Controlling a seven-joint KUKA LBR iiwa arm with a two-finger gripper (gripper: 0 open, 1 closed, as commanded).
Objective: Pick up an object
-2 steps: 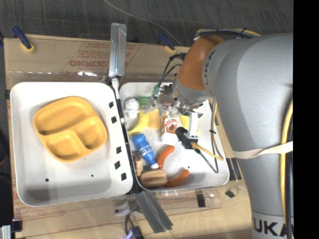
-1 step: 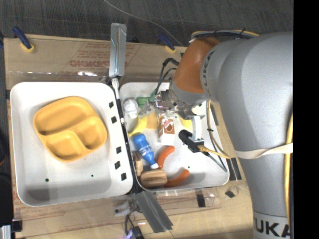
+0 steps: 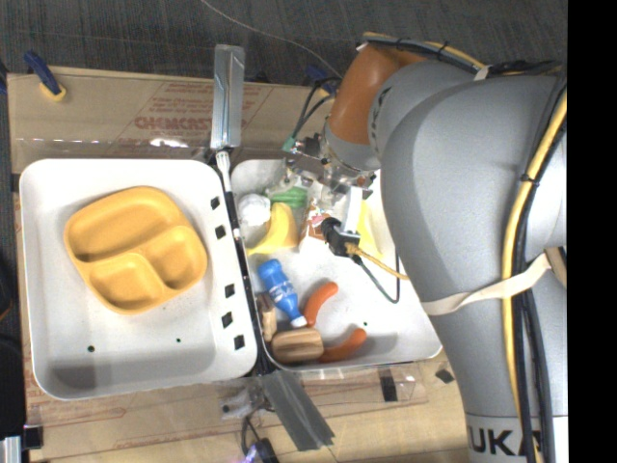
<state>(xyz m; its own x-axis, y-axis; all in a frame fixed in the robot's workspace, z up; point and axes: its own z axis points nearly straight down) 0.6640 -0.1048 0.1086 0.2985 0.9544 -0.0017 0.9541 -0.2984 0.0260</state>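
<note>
My gripper (image 3: 314, 183) reaches down into the far end of the right bin (image 3: 410, 328), just above a green item (image 3: 287, 199) and a yellow banana-shaped toy (image 3: 281, 230). A white ball (image 3: 253, 210) lies to their left against the bin wall. Nearer the front lie a blue bottle (image 3: 278, 288), an orange sausage-shaped piece (image 3: 319, 302), a second orange piece (image 3: 347, 342) and a wooden block (image 3: 294, 344). The wrist and arm hide the bin's far right part.
The left bin (image 3: 58, 355) holds a yellow divided plate (image 3: 135, 247). A metal divider with black clips (image 3: 231, 258) runs between the bins. The arm's grey body (image 3: 472, 210) covers the right side of the bench.
</note>
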